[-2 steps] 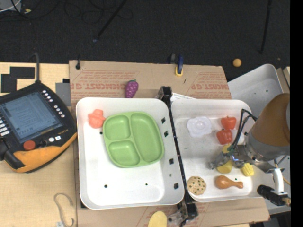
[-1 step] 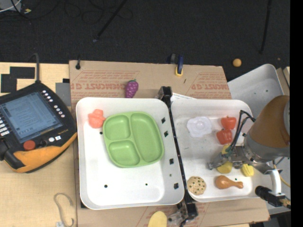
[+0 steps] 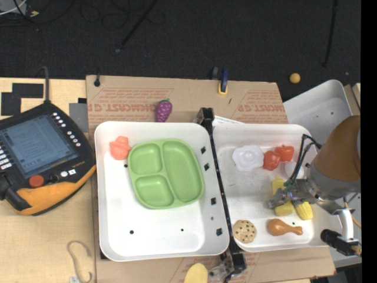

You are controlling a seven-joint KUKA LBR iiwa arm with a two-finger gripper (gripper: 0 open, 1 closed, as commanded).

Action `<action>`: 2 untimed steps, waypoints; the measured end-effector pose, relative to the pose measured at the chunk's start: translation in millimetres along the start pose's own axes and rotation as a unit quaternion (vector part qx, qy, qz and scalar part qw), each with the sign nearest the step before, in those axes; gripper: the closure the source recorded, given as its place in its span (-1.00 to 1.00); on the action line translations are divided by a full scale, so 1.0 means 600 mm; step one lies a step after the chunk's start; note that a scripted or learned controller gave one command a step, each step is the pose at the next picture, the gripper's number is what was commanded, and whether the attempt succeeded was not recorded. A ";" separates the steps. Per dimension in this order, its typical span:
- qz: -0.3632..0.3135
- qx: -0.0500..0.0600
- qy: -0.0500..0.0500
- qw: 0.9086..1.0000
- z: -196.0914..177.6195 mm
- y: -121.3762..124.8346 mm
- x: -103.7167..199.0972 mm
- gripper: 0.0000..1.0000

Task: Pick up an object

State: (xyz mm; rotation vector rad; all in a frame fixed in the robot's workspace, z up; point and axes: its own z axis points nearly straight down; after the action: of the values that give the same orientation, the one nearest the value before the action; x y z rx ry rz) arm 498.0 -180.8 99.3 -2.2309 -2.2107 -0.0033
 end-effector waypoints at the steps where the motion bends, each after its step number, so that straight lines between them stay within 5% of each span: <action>1: -0.004 0.000 -0.001 1.000 -0.071 0.006 0.004 1.00; 2: -0.004 0.000 -0.001 1.000 -0.160 -0.010 0.007 1.00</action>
State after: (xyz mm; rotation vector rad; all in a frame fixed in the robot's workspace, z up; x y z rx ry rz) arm 491.9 -176.6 195.0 -2.2227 -2.2217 -0.0015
